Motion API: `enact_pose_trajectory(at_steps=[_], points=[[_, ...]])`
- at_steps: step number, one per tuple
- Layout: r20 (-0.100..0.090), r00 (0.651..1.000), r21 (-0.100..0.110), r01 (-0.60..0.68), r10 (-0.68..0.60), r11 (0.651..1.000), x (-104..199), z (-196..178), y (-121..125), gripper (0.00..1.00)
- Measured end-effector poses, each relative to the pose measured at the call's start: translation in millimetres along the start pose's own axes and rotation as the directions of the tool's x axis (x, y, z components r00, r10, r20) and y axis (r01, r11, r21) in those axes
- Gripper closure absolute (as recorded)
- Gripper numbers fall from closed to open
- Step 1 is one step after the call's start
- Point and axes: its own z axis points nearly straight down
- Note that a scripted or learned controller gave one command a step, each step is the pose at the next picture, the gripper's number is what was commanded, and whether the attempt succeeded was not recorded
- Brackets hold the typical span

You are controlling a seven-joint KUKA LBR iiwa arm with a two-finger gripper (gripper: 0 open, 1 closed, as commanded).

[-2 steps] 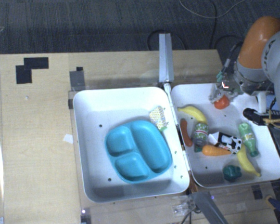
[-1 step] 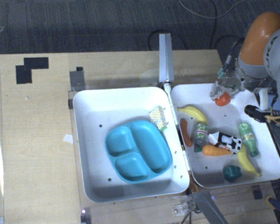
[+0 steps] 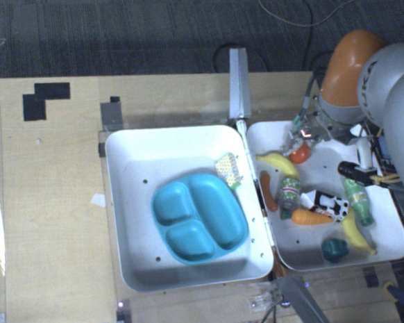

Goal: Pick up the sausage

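Note:
The sausage (image 3: 266, 189) is a reddish-brown stick lying lengthwise along the left wall of the right bin (image 3: 397, 246). It lies just below a yellow banana (image 3: 276, 162) and beside a small can (image 3: 288, 191). My gripper (image 3: 303, 135) hangs over the back of the right bin, right above a red tomato (image 3: 300, 154). It is up and to the right of the sausage, well apart from it. The grey wrist with its orange band covers the bin's back right corner.
The right bin also holds a carrot (image 3: 311, 217), a black-and-white cow toy (image 3: 328, 204), a green bottle (image 3: 359, 202), a second banana (image 3: 355, 234) and a teal lump (image 3: 334, 248). In the left bin (image 3: 129, 163) lie a blue divided plate (image 3: 199, 217) and a pale yellow-green item (image 3: 227, 168).

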Motion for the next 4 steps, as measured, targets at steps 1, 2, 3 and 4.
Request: enact_pose_trajectory(at_steps=[1, 2, 3, 4], points=[[0.000, 1.000, 0.000, 0.000, 0.000, 1.000, -0.1, 0.0, 0.0, 0.00], [0.001, 1.000, -0.008, 0.002, -0.002, 1.000, 0.8, -13.5, 2.9, 1.00], [0.000, 0.992, -0.001, 0.129, -0.129, 0.992, 62.3, -196.0, 9.2, 1.00], [-0.001, 0.939, 0.001, 0.344, -0.344, 0.939, 89.9, -219.5, -16.1, 1.00]])
